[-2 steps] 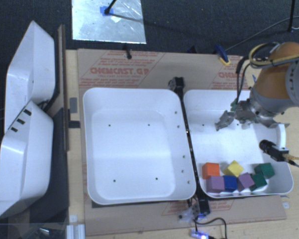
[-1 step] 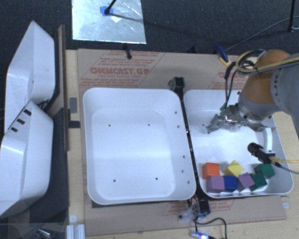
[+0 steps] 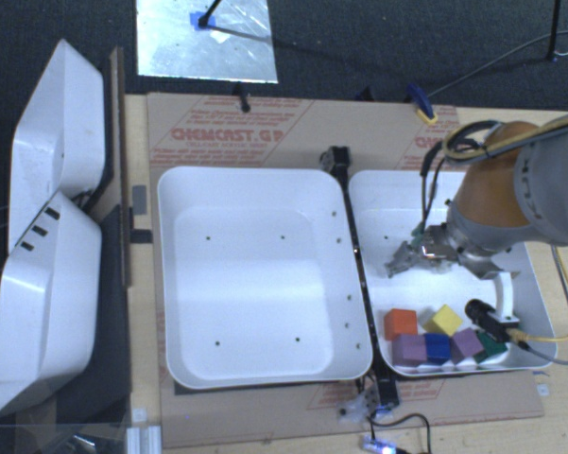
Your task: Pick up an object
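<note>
My arm (image 3: 553,173) is a thick, rounded grey tube, smooth and matte. Above the wrist it turns into a broad orange band (image 3: 491,192) with a soft sheen. Black cables (image 3: 433,173) loop out beside that band and run down toward the wrist, one edged with yellow. My claw (image 3: 418,253) is a small cluster of silvery-grey metal parts, angular and shiny, too blurred to make out finer detail.

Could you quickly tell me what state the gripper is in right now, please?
Gripper: over the right bin, above the blocks; open or closed cannot be told.
</note>
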Controlling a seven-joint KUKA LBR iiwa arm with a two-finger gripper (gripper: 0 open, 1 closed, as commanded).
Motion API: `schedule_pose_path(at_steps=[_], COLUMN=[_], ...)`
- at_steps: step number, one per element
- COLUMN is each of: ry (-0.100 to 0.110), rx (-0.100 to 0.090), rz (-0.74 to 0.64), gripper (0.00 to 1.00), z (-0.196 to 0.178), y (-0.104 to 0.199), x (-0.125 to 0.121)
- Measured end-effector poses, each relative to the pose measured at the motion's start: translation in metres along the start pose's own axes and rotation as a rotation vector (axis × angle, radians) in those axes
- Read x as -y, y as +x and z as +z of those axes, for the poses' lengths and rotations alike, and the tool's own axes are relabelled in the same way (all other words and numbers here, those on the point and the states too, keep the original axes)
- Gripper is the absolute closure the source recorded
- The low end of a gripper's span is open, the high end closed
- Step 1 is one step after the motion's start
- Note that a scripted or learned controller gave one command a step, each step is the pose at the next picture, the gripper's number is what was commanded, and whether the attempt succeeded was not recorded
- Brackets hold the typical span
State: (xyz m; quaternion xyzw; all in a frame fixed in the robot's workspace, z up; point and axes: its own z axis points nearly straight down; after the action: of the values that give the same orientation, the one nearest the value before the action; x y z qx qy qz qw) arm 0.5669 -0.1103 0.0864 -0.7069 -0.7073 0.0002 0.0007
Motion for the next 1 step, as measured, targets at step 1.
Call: schedule_pose_path(at_steps=[1], ry=[-0.004], rx=[0.004], rz=[0.006], gripper=[0.00], z=[-0.0008], y=[-0.0952], x=[-0.0346])
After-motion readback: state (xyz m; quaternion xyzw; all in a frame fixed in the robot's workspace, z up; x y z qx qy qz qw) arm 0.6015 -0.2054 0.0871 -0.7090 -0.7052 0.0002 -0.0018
